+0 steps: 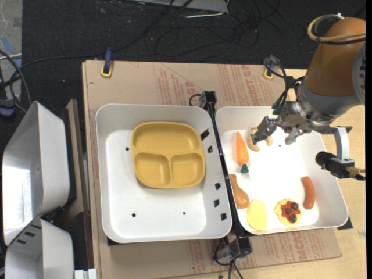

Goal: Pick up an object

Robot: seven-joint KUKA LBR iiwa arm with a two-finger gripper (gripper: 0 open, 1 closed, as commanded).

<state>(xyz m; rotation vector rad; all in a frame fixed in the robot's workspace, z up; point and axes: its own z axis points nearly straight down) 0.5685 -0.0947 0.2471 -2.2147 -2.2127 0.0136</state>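
The right bin (279, 173) holds several toy foods. An orange carrot (241, 148) lies near its left wall, with a brown drumstick (238, 193) below it. Along the front are a pale yellow piece (257, 214), a small pizza with red and dark toppings (289, 210) and a reddish sausage (308, 192). My gripper (278, 135) hangs over the back of this bin with its two dark fingers spread, open. A small beige piece (254, 143) sits just left of the left finger (264, 130), touching or nearly touching it, not between the fingers.
The left bin (116, 208) holds a yellow divided plate (168, 154). A black divider (218, 156) runs between the bins. A black fitting (334, 163) juts from the arm over the right bin's right rim. Clamps and cables lie at the bench's back edge.
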